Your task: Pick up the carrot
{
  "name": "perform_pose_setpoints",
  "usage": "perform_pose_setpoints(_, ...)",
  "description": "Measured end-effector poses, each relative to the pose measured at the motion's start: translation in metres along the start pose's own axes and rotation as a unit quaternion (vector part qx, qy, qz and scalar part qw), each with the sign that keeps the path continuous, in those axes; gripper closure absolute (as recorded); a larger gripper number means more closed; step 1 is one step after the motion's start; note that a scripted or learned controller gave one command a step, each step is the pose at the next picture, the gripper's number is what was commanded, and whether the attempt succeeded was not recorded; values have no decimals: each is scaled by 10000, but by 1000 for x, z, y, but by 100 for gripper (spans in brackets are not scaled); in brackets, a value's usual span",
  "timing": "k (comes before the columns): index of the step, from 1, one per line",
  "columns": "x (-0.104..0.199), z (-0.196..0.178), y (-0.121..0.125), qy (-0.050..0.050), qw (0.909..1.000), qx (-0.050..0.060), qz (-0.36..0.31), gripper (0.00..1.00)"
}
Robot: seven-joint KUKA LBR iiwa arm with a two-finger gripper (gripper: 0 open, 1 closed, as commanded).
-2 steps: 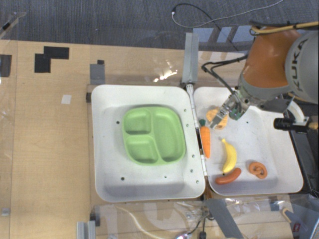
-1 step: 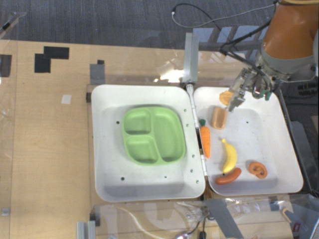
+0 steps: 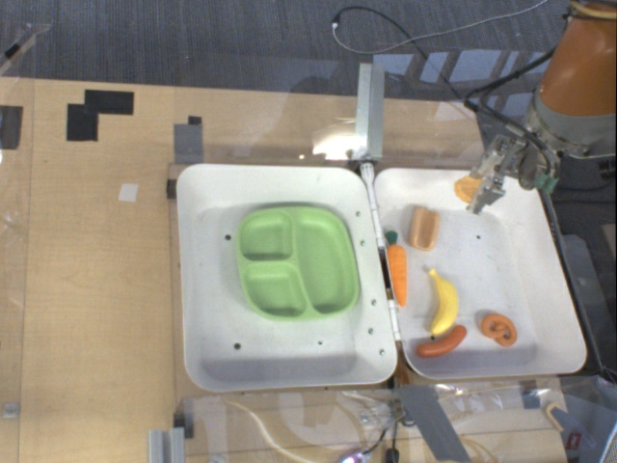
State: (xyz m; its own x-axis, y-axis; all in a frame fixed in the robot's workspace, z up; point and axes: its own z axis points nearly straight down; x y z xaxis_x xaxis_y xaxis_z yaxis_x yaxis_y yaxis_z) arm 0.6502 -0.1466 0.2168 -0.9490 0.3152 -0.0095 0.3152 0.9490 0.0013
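Sausage (image 3: 441,342) lies at the right bin's (image 3: 559,287) near edge, the carrot (image 3: 396,273) beside its left wall, ungrasped, with the gripper (image 3: 490,183) well apart at the far side, its grip state indeterminable; pickup outstanding.

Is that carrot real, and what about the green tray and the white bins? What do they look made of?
The carrot looks like moulded plastic: even orange, smooth, with a neat green cap, though the view leaves it open. The green tray seems matte plastic, one flat colour with rounded compartments pressed in. The white bins look like thin formed plastic with soft, rounded rims and a faint sheen.
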Motion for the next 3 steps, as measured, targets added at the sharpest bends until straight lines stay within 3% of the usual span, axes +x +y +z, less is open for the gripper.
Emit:
perform_pose_setpoints(1,23,66,46,17,9905,-3,1371,100)
perform_pose_setpoints(2,20,52,48,-28,9908,-23,1354,100)
perform_pose_setpoints(3,31,29,113,3,9883,-6,1525,100)
